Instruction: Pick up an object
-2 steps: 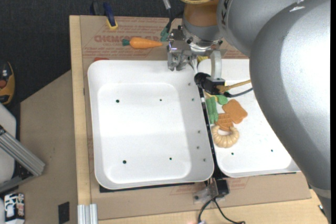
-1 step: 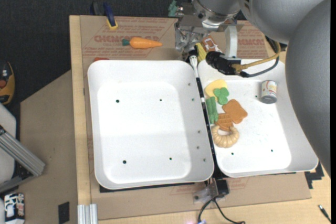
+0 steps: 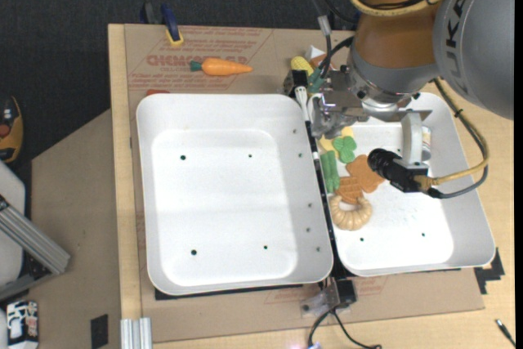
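The right white bin holds a cluster of small toy items along its left side: a green piece, a light green piece, an orange-brown piece and a tan ring-shaped pastry. My gripper hangs low over the upper left corner of that bin, just above the cluster, under the grey and orange wrist. Its fingertips are hidden among the wrist parts and the items.
The left white bin lies beside it. A toy carrot lies on the cardboard behind the left bin, with a blue and yellow clip further back. A yellow item sits behind the bins' shared corner. A black cable part hangs over the right bin.
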Controlling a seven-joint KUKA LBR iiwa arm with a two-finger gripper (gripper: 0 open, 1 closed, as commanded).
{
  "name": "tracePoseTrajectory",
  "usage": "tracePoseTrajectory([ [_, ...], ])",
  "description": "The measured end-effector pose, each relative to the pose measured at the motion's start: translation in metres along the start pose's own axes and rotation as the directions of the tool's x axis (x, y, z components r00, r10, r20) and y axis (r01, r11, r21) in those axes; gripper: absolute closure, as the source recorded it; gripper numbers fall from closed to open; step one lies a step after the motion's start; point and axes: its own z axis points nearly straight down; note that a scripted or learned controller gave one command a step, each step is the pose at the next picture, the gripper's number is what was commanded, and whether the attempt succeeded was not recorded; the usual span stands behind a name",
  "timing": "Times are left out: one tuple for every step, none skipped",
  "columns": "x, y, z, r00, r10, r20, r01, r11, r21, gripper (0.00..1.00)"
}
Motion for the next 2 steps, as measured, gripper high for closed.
tracePoseTrajectory([
  [0.0, 0.013, -0.146, 1.0, -0.006, -0.002, 0.006, 1.0, -0.026, 1.0],
  [0.053, 0.02, -0.264, 1.0, -0.011, -0.005, 0.011, 1.0, -0.024, 1.0],
])
